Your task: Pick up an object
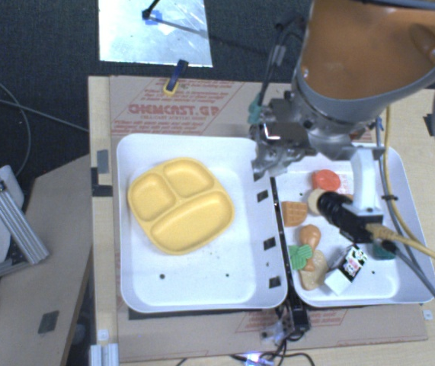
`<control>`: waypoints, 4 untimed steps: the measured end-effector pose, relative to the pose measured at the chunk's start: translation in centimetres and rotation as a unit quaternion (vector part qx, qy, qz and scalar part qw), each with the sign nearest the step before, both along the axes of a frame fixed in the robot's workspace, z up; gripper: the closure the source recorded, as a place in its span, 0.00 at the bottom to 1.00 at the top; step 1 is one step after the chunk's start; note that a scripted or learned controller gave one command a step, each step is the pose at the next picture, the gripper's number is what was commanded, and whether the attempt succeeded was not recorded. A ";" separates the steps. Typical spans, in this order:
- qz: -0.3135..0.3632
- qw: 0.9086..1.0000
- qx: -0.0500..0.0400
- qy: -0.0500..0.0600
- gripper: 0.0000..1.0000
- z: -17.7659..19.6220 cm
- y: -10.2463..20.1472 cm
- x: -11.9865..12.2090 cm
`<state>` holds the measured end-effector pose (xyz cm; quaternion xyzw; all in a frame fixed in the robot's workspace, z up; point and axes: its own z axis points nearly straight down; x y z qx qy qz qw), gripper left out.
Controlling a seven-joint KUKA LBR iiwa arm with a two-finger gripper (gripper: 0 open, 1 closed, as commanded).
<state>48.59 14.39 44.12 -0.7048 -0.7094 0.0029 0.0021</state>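
Note:
The right bin (400, 280) holds several small items: a red-orange piece (325, 179), a tan block (294, 212), an orange piece (308, 236), a green piece (301, 257), a tan piece (315, 266) and a white-and-black carton (347, 270). A teal bit (385, 252) lies toward the right wall. My gripper (267, 163) hangs low over the back of the divider between the two bins, up and to the left of the tan block. The wrist body hides its tips, and nothing visibly sits in it.
A yellow three-compartment plate (180, 204) lies in the left bin (202, 288). Both bins rest on a cardboard sheet (179, 109). A shiny foil square (156, 21) lies beyond the bench, and a metal frame (4, 204) stands at the left.

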 end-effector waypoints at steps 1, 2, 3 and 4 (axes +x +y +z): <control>0.000 1.000 0.001 -0.006 1.00 1.7 -0.2 0.2; -0.006 1.000 -0.001 0.000 1.00 -9.0 -5.3 1.9; 0.001 1.000 0.002 -0.007 1.00 -4.7 -1.6 0.1; -0.002 1.000 -0.001 0.001 1.00 -22.4 2.0 5.5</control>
